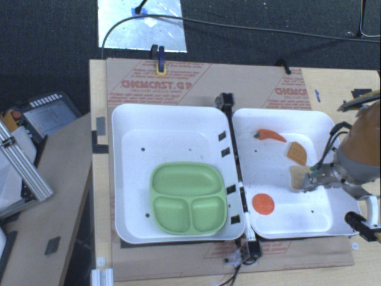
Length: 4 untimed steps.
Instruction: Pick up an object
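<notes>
Left bin (128, 159): shallow, white; holds one green divided plate (189, 196) lying flat toward its near side, well apart from the arm.

Right bin (280, 117): shallow, white; holds four loose items.
- Orange carrot-shaped piece (271, 136), far side, lying along the floor.
- Tan wedge (297, 153), just right of and nearer than the carrot piece.
- Pale tan block (297, 177), directly at the jaws; probable target of the pick, judged from the tool's position beside it.
- Red-orange disc (263, 204), near side, apart from the rest.

Arm (364, 145): enters from the right, orange band visible, reaching over the right rim of the right bin.

Gripper (312, 180): low in the right bin, its tip meeting the right side of the pale block. Jaws: cannot tell whether open or closed; the tip is small and dark against the block, and no item is clearly seen between them.

Bench (95, 100): carries both bins on a printed cardboard sheet (178, 82).

Clearance: the bin's right rim lies close under the wrist; the tan wedge sits just beyond the block on the far side. Open white floor lies left and near of the block, toward the disc.
</notes>
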Tool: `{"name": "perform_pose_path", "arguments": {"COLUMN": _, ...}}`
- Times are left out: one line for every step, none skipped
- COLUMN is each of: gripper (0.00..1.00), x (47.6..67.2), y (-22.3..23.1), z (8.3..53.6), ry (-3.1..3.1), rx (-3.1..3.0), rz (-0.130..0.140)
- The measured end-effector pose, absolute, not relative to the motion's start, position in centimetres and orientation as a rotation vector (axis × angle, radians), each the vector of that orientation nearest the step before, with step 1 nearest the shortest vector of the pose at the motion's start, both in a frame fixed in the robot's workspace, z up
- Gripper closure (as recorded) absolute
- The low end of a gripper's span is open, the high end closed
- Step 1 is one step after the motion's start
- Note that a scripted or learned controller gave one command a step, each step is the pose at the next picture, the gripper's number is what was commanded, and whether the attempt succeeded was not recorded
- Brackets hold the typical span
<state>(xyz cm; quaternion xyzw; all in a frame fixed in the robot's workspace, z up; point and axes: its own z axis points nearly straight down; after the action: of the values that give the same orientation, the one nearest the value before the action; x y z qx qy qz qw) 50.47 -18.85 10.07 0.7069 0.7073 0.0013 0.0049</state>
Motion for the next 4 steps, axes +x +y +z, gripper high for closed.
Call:
{"name": "perform_pose_path", "arguments": {"gripper": 1.0, "x": 50.6, "y": -18.5, "z": 14.5, "ry": 2.222, "rx": 2.213, "rz": 0.004}}
{"name": "perform_pose_path", "arguments": {"gripper": 1.0, "x": 50.8, "y": -18.5, "z": 19.9, "ry": 2.222, "rx": 2.211, "rz": 0.005}}
{"name": "perform_pose_path", "arguments": {"gripper": 1.0, "x": 51.7, "y": -13.1, "z": 19.4, "ry": 2.231, "rx": 2.211, "rz": 0.004}}
{"name": "perform_pose_path", "arguments": {"gripper": 1.0, "x": 51.9, "y": -7.3, "z": 20.9, "ry": 2.233, "rx": 2.209, "rz": 0.006}}
